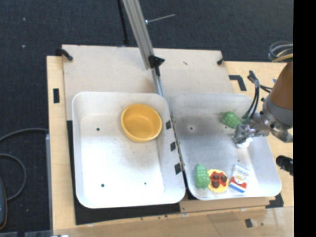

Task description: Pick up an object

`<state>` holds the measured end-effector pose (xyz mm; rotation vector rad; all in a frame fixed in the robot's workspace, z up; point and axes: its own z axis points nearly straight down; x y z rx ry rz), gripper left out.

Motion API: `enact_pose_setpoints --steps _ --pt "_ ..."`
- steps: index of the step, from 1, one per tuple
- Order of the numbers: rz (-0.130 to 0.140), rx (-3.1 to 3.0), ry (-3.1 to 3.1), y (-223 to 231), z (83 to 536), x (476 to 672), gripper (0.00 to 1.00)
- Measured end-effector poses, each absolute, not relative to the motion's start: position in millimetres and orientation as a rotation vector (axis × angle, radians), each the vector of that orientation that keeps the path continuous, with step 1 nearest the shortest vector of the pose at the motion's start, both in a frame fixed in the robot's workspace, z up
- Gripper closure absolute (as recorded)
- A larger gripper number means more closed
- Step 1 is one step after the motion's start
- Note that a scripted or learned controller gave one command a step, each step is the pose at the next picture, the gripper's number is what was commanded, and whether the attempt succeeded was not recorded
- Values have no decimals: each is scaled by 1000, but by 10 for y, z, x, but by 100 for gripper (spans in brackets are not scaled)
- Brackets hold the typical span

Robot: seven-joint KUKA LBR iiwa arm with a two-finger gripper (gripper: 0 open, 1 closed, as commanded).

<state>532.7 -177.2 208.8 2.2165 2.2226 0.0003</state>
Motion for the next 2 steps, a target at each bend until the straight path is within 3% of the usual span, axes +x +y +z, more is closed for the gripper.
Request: enact_pose_setpoints --steps 1,2 --pt "2 2213 2227 -1776 2156 5336 100" --pt "4 2215 2223 -1192 2211 5477 100"
